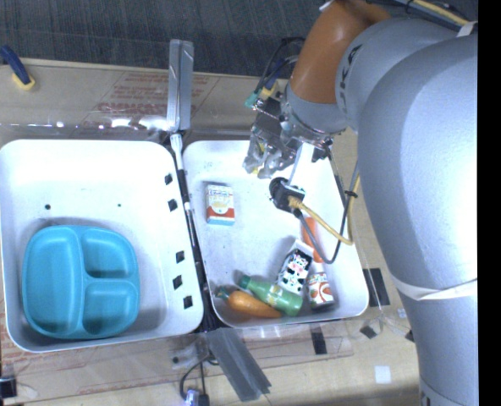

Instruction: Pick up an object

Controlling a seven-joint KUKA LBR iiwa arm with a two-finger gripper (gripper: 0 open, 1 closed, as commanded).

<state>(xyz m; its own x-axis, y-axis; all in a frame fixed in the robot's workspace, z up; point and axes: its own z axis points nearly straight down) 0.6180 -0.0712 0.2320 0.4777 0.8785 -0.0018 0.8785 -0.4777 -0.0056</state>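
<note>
My gripper [261, 161] hangs over the far part of the right bin [255, 244], above its back wall, with nothing visible between its fingers. A small white carton with red and orange print [221, 204] lies flat in the bin, to the left of and nearer than the gripper. At the bin's near edge lie an orange carrot [249, 304], a green bottle [272, 293], a black-and-white spotted carton [294, 270] and a red-and-white bottle [316, 282] with an orange neck, packed together.
The left bin [81, 176] holds a blue divided plate [79, 279] at its near left. A grey divider bar [181, 83] stands between the bins at the back. The arm's large grey body fills the right side.
</note>
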